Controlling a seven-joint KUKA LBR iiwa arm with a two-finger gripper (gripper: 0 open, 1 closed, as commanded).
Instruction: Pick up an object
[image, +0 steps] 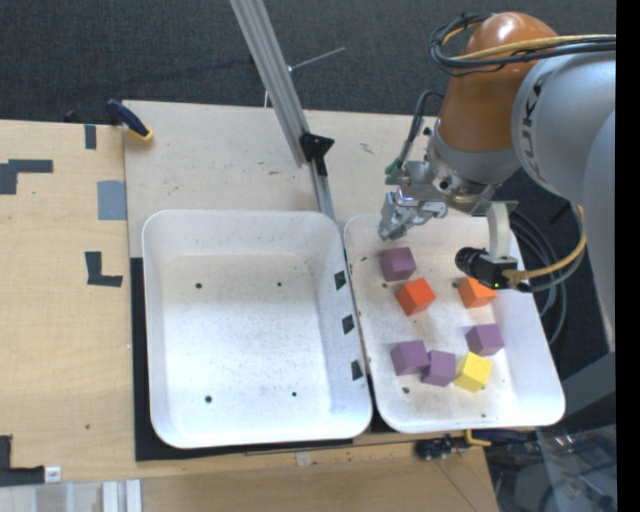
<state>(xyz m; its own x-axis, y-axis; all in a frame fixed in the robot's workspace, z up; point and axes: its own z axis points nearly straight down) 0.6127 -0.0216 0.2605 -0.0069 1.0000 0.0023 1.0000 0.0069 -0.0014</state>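
Arm (520, 90) reaches in from right, tool (396, 222) hanging over top-left corner of right bin (540, 400), just above a purple cube (398, 263); can't tell how the tool stands, nothing seen in it. Right bin holds an orange cube (416, 295) just below that purple one, 2nd orange cube (476, 291) by right wall, partly behind a black fitting, plus 3 more purple cubes (408, 356) and a yellow cube (474, 372) near front. Left bin (160, 240) sits alongside on worktop (60, 330).

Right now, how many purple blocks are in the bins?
4, all in the right bin: one under the gripper, two touching near the front, one by the yellow block. The arm may hide more.
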